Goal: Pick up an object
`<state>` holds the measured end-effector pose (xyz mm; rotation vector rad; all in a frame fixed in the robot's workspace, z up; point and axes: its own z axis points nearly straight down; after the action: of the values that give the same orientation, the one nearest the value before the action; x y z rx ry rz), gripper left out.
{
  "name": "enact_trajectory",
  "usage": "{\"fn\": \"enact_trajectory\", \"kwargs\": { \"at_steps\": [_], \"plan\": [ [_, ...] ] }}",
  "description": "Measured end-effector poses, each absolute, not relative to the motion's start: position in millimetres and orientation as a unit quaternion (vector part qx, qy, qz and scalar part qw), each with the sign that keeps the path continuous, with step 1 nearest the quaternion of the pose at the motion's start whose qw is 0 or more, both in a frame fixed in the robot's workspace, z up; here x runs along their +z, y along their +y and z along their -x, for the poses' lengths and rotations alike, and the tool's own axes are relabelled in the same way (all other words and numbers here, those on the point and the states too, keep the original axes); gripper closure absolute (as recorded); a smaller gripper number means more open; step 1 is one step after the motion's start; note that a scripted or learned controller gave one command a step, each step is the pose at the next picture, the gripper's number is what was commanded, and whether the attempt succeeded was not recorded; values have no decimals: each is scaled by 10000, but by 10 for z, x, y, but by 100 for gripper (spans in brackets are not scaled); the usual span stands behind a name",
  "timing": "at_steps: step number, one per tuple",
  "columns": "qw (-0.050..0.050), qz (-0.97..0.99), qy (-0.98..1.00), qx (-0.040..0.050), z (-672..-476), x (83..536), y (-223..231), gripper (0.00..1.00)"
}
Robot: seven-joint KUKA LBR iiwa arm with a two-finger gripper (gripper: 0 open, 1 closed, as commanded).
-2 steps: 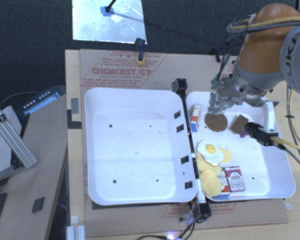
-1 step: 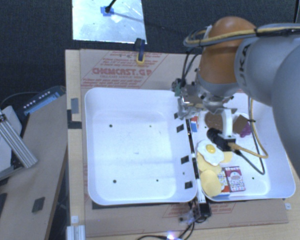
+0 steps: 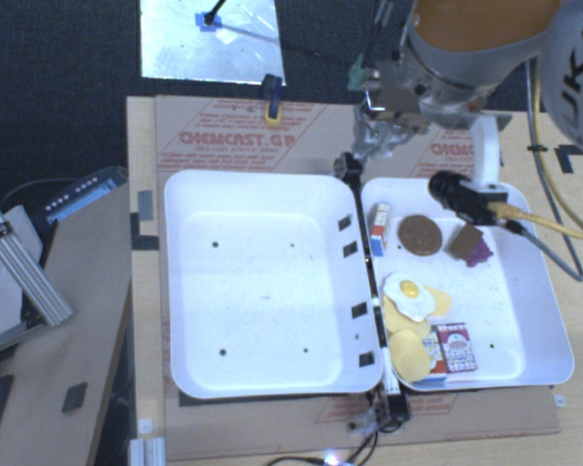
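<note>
patience pays here: you want the gripper (image 3: pixel 381 136) brought down squarely over one chosen piece in the right bin (image 3: pixel 539 299) before anything closes, not dragged across the clutter. your candidates all lie in that bin: a brown disc (image 3: pixel 420 235) near the far wall, a purple piece (image 3: pixel 478 252) just beside it, a small tube (image 3: pixel 379 223) along the divider side, and toward the near end a fried egg (image 3: pixel 409 297) touching the yellow chips (image 3: pixel 410 352), with a red carton (image 3: pixel 455 347) just beside them. judging from this, the disc is your cleanest target, since it sits apart from its neighbours, while the egg and chips overlap and could lift together or slip. the left bin (image 3: pixel 189 260) offers nothing to aim at. the arm (image 3: pixel 486 17) reaches in from the right, its wrist hanging over the far edge of the right bin, near the divider's far corner. whether the claw is released or clenched you cannot tell from this slant, and nothing is seen held.
</note>
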<state>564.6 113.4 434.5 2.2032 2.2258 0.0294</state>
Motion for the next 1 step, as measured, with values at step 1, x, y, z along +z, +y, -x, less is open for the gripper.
{"fn": "enact_trajectory", "kwargs": {
  "at_steps": [1],
  "plan": [
    [-30,-7044,7098,-30,-4832,3638,1296,100]
  ]
}}
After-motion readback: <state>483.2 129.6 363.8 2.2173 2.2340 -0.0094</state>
